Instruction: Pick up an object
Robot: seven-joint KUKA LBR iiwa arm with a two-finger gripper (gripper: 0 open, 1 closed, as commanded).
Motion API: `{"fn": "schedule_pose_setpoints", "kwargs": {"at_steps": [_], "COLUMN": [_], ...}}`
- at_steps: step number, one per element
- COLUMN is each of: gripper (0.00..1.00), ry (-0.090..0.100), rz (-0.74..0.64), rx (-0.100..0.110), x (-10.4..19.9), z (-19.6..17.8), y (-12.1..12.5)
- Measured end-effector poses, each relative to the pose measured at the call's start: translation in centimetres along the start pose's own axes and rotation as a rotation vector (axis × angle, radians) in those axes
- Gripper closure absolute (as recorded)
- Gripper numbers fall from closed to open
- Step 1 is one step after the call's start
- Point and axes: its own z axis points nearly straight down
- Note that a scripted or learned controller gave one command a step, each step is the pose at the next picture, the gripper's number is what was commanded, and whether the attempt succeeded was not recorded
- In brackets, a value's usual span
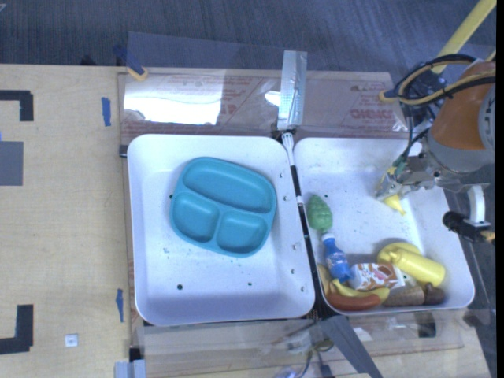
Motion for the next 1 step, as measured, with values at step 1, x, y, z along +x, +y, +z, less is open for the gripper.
{"fn": "schedule_pose_setpoints", "kwargs": {"at_steps": [1], "gripper": [1.00], "ry": [0.006], "rz": [-0.027], "rx": [0.022], "x": [3.82], "z": [-7.78], "y": [5.55]}}
